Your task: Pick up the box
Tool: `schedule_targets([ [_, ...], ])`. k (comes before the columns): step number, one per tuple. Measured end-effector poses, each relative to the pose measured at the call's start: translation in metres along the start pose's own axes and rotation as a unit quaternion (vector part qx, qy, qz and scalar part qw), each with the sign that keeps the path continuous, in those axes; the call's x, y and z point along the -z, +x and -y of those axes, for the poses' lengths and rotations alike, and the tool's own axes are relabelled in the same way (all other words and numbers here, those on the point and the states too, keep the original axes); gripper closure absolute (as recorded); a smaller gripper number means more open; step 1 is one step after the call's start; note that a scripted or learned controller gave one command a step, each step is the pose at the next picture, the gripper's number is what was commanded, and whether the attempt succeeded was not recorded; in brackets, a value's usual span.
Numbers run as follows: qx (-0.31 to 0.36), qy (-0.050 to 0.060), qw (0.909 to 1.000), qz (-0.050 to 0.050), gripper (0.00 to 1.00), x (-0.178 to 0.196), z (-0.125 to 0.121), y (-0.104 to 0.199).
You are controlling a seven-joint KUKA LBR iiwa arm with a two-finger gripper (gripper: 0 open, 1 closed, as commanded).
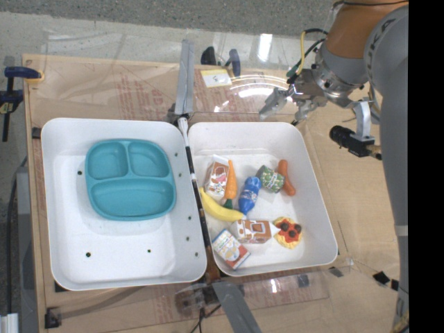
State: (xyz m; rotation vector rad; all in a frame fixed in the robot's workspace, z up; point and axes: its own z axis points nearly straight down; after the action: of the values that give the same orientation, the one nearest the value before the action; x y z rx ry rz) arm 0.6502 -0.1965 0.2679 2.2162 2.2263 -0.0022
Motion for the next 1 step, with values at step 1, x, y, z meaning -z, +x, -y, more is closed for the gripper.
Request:
schedule_targets([
  [1, 0.076, 0.001, 0.9971, 0.0, 0.0, -0.1195, 0.0693, -0.0656],
])
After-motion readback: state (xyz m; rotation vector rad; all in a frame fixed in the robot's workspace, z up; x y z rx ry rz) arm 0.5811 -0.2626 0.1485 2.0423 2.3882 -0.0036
